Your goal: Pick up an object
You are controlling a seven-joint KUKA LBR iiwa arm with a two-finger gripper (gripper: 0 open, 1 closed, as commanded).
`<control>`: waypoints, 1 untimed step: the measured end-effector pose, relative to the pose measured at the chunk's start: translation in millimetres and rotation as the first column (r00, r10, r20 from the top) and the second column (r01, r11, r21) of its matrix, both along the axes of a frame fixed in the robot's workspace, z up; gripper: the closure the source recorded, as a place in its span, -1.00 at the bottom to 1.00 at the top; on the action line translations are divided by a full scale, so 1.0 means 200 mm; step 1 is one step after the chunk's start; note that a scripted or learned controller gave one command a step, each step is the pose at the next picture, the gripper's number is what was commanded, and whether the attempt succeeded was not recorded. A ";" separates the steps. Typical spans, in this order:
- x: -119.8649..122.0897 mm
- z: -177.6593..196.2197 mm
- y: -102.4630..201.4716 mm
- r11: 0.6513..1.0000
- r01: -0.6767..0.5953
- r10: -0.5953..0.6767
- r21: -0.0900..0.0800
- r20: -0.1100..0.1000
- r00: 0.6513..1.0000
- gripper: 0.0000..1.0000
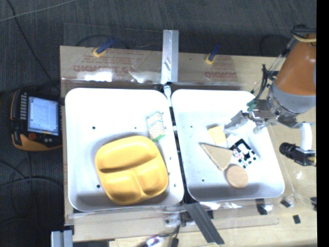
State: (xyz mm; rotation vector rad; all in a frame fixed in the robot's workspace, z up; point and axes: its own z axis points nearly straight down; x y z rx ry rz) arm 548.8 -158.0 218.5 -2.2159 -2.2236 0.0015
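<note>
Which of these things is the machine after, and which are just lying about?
Could be picked:
yellow divided plastic tray
pale yellow block
tan wedge
round cork-coloured disc
black-and-white patterned piece

Lying about:
handheld screen controller
clamps

Dark grey carpet [41, 35] covers the floor across the top and left of the frame, with a thin white cable [51, 5] trailing over it. A wooden bench [241, 68] fills the middle, and an orange-edged handheld screen [36, 118] lies at the left.
</note>
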 end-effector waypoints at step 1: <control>0.05 -0.34 -0.27 0.998 0.057 -0.057 -0.003 -0.001 0.998 -1.00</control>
